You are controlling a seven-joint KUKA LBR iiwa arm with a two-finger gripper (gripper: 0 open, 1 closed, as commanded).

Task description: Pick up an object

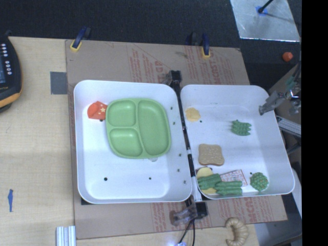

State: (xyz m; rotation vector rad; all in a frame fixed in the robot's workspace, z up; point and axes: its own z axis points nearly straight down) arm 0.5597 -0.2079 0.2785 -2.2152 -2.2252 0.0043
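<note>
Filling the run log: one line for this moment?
gripper: at right bin's far right edge | nothing held | nearest: green leafy toy vegetable | status: pick pending

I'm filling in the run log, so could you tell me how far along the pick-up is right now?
Nothing looks done yet. The gripper sits at the right bin's far right edge with nothing seen between its fingers. The slice of toast, green beans, both leafy greens and the yellow piece lie loose in that bin. Reaching down, grasping and lifting one are all left.
</note>
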